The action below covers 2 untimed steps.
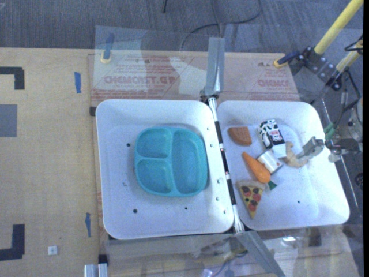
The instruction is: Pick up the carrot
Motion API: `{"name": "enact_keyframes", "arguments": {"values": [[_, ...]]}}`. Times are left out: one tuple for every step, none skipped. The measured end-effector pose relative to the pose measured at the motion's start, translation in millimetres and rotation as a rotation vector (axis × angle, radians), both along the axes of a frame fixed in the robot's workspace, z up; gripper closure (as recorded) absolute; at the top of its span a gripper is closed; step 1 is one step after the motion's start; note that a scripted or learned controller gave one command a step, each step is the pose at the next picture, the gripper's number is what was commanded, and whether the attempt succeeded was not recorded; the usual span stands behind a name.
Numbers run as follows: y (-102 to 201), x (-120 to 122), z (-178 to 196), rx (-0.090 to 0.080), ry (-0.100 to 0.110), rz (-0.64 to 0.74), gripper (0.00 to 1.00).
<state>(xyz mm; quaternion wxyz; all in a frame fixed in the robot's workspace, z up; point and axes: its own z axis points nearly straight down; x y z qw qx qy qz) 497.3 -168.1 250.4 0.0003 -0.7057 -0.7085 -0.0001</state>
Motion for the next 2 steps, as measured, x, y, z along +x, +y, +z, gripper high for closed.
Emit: {"name": "enact_keyframes", "arguments": {"values": [[6,64,-144,0.000,-0.001,0.214,0.00],[53,68,-162,-0.005,-0.009,0.488,0.00]]}}
